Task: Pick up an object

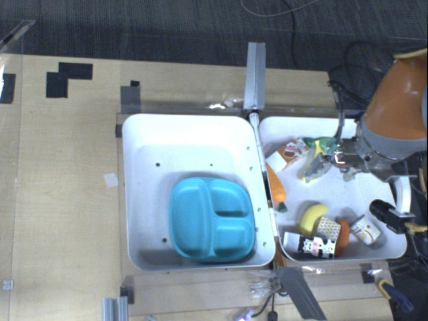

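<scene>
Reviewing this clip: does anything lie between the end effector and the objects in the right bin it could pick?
Nothing visible does. The end effector hangs over the upper part of the right bin, right at the green item and the small carton. The yellow object and orange carrot lie uncovered lower down.

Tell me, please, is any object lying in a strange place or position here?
Yes. The orange carrot lies against the right bin's left wall by the divider, apart from the other items.
</scene>
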### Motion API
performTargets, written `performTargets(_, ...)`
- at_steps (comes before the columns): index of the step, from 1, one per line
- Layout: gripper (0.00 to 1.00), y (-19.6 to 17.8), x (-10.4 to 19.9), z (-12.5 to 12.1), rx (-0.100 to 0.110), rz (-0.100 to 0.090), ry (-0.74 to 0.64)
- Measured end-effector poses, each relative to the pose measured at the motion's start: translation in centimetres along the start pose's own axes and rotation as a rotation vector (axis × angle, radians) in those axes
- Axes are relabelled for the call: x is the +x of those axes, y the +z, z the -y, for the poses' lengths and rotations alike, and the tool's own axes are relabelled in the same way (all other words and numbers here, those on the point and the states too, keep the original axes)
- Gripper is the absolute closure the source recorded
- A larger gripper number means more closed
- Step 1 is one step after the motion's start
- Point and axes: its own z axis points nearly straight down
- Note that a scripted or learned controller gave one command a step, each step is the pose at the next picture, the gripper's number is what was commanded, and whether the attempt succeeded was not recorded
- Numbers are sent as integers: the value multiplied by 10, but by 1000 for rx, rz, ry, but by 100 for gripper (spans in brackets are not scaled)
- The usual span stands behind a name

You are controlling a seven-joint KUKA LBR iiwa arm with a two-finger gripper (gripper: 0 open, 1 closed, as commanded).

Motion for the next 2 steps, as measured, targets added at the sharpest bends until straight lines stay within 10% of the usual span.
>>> performTargets(1,0,-83,-6,7,-4,1,-35)
performTargets(2,0,18,-26,-49,1,1,-113)
